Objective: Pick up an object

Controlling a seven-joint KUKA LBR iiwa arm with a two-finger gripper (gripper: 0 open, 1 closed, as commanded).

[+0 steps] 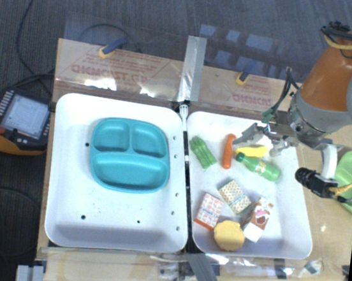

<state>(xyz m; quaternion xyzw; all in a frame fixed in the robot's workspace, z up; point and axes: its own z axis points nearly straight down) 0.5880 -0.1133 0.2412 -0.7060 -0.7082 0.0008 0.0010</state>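
As the hand hovers with fingers spread over the right bin, a yellow piece and a green bottle lie touching beneath it; closing there could snag both, or nudge either aside.

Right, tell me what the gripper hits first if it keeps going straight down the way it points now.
Most likely the yellow piece lying against the green bottle in the right bin: the gripper hangs right above them. Height is hard to judge from this slanted view, so the bottle could be touched first.
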